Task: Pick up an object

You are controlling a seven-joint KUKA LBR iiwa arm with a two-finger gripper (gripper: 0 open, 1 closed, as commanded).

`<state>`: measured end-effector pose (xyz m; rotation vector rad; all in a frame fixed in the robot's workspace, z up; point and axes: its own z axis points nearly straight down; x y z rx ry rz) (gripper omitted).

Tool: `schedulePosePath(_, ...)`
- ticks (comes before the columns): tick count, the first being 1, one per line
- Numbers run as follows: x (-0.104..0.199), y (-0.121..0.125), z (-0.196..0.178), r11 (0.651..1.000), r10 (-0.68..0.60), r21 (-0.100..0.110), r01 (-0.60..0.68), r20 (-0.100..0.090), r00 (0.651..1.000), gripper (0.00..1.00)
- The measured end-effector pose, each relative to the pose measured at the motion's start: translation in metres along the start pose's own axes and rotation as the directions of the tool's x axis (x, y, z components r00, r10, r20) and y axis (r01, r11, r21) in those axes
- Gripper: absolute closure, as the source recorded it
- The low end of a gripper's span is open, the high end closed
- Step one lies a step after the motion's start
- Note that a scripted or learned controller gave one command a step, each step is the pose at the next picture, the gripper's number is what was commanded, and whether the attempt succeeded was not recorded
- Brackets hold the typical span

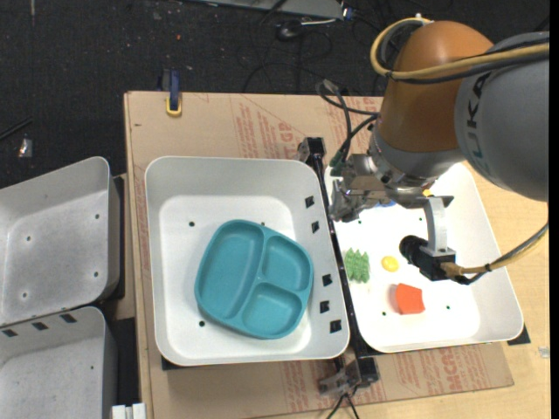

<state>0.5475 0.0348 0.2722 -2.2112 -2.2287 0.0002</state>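
Observation:
In the right bin [454,334] lie a green leafy piece [357,264], a small yellow piece [389,263] and an orange block [410,298]. My gripper [351,201] hangs over the far left part of that bin, close to its left wall, above and behind the green piece. The wrist hides its fingertips, and nothing shows between them. A teal divided plate [253,278] rests in the left bin [175,190].
The grey arm with its orange band [437,85] covers the back of the right bin. A black divider with clips [327,260] runs between the two bins. White bin lids [52,234] lie at the left, off the bench.

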Motion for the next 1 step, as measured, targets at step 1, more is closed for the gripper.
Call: schedulePosePath(1, 0.0590, -0.0122, 0.0082, 1.000, -0.001, 0.001, 0.001, 0.000, 1.000, 1.00)
